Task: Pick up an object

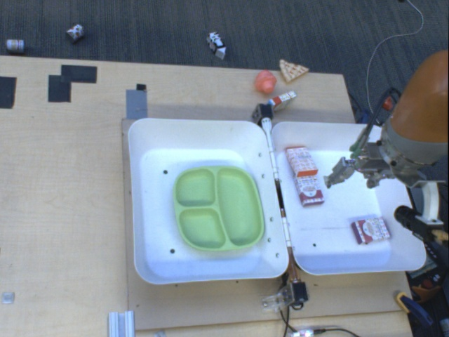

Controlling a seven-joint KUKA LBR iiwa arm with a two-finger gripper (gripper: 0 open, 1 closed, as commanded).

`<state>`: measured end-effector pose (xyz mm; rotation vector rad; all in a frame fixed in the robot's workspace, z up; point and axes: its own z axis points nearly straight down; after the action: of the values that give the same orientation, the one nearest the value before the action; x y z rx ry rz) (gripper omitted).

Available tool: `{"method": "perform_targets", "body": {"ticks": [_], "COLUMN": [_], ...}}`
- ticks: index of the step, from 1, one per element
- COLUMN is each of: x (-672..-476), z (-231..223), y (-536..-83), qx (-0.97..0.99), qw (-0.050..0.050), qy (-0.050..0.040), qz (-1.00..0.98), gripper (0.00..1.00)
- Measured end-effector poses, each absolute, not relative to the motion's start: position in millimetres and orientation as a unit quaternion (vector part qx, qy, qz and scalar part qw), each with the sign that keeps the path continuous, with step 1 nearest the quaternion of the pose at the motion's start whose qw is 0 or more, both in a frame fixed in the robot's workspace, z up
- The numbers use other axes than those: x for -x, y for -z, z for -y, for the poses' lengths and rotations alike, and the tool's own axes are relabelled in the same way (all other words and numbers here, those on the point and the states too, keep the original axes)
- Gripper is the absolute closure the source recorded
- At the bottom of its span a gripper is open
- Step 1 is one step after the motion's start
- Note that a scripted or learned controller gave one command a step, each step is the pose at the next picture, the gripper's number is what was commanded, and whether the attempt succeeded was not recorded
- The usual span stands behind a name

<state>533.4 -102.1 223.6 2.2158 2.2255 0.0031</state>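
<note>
In the right bin (337, 255) lie two red-and-white packets. The longer packet (304, 175) lies near the bin's left wall, and a smaller one (370, 230) rests toward the front right. My gripper (353, 173) hovers over the right bin between the two packets, just right of the long one. Its fingers are spread apart with nothing between them. The grey arm with its orange band (421, 111) comes in from the right.
The left bin (151, 258) holds a green three-compartment plate (217, 208). Behind the bins on the bench sit a red ball (265, 81), a pizza-slice toy (292, 70) and a small marker-like item (282, 100). Small bits lie on the dark floor beyond.
</note>
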Motion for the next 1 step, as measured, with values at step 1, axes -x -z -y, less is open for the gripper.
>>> {"method": "perform_targets", "body": {"ticks": [1], "x": [-554.2], "z": [86.6], "y": [-87.0], "qx": [-0.706], "qw": [0.004], "qy": [-0.0033], "qz": [-0.708], "gripper": [0.0]}}
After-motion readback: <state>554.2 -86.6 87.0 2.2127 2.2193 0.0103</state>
